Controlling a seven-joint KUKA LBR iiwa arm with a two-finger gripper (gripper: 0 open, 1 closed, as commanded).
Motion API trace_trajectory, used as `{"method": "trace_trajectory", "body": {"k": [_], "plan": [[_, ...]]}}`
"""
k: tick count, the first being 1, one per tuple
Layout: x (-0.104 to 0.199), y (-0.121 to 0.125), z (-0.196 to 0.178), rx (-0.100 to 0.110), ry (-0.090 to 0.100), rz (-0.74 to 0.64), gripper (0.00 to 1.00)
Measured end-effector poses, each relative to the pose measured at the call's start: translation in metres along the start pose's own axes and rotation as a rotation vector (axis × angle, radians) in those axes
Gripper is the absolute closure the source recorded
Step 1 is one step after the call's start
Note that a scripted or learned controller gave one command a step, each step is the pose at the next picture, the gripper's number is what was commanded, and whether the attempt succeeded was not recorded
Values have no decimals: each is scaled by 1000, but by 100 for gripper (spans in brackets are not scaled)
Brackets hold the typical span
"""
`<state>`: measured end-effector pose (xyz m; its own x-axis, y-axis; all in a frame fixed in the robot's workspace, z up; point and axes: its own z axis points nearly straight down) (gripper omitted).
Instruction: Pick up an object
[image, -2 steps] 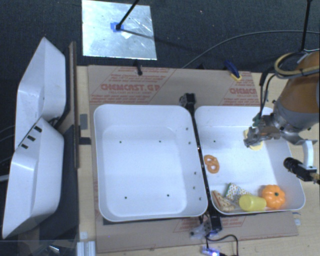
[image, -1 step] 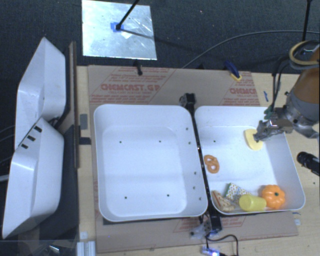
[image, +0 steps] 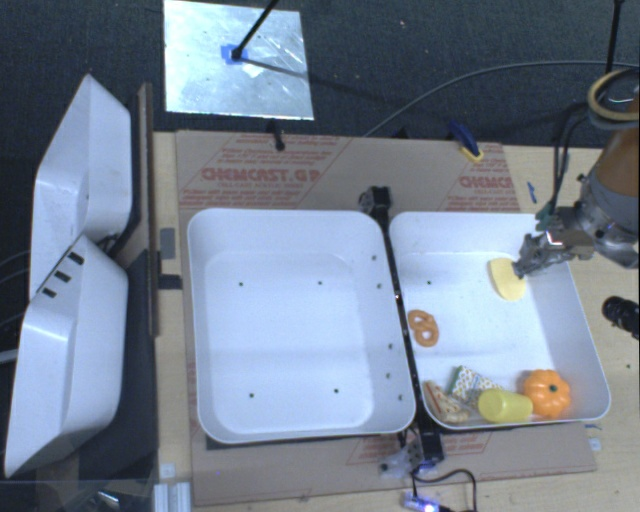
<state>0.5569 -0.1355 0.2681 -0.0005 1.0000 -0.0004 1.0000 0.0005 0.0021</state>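
Observation:
The right bin (image: 470, 225) holds a pale yellow flat piece (image: 506, 279) near its far right side. My gripper (image: 527, 262) reaches in from the right and sits at the upper right edge of that piece, touching or just above it. A small pretzel (image: 423, 327) lies by the bin's left wall. At the near edge lie a patterned packet (image: 461, 390), a yellow cylinder (image: 505, 405) and a small orange pumpkin (image: 545, 392).
The left bin (image: 290, 240) stands beside the right one, with a black divider clamp (image: 377, 198) between them at the back. A cable arcs over the bench behind the bins. White housings stand at the far left.

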Motion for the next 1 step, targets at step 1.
{"method": "trace_trajectory", "body": {"k": [1], "plan": [[44,16,14,2,1,-4,100]]}}
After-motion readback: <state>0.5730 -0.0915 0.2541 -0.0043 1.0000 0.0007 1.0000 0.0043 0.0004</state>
